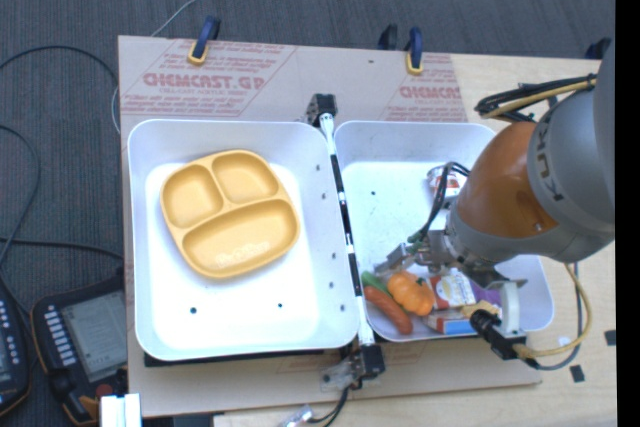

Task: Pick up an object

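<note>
At lower right of the frame, the hand (432, 260) is lowered into the right bin (385, 180) over a heap of toy food (410, 293); its opening cannot be judged. Crowded, overlapping items could cause a slipped or missed grasp.

A small heap of objects lies in the near corner of the right bin (400, 185): an orange rounded piece (408, 291), a red-orange carrot-like piece (387, 306) lying flat beside it, and a white packet with red print (453, 290) partly under the arm.
</note>
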Controlling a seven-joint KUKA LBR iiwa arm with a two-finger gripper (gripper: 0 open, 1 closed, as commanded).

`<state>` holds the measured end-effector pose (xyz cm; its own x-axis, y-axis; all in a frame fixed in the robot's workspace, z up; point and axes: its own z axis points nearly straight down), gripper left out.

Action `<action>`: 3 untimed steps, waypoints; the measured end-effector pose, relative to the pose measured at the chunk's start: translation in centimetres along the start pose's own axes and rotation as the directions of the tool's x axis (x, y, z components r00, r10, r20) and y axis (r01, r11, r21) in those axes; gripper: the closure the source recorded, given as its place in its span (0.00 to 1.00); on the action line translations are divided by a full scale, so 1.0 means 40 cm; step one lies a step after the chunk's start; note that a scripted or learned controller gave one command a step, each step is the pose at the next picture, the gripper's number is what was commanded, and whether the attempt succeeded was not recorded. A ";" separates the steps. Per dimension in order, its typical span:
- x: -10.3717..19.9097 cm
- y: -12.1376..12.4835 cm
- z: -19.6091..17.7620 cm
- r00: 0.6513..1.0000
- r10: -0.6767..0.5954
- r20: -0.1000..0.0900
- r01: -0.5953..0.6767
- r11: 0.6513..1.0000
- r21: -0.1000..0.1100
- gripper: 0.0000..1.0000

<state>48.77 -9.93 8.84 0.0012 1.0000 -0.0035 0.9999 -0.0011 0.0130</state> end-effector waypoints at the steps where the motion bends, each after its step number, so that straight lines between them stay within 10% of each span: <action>1: 0.001 0.003 -0.025 1.000 -0.001 -0.002 0.001 1.000 0.000 1.00; 2: 0.001 0.002 -0.025 1.000 0.000 -0.002 0.000 1.000 0.000 0.00; 3: -0.060 0.224 0.004 1.000 -0.002 -0.001 0.002 1.000 0.005 0.00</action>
<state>57.71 -12.33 8.80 -0.0005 1.0000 -0.0023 1.0000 0.0005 0.0081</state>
